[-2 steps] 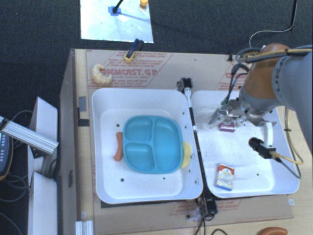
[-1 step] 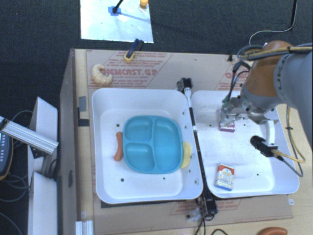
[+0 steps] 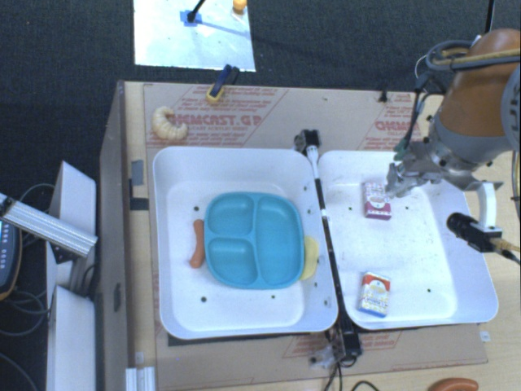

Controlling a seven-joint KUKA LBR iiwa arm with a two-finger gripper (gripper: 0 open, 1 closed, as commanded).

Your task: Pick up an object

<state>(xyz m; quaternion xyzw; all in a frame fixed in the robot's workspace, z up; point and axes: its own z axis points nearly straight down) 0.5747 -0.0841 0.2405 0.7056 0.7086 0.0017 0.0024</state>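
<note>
Since the arm reaches in from the right of the frame, its jaws hang just above the upper right corner of the small maroon carton (image 3: 376,200), which lies flat in the upper part of the right bin (image 3: 423,300); whether the jaws are open or closed I cannot tell. A good grasp would centre over the carton and straddle its narrow sides. Lower in that bin lies a blue-and-orange carton (image 3: 374,294), well apart. Nothing crowds the target. A teal divided plate (image 3: 252,240) and a sausage (image 3: 197,243) sit in the left bin (image 3: 175,300).
</note>
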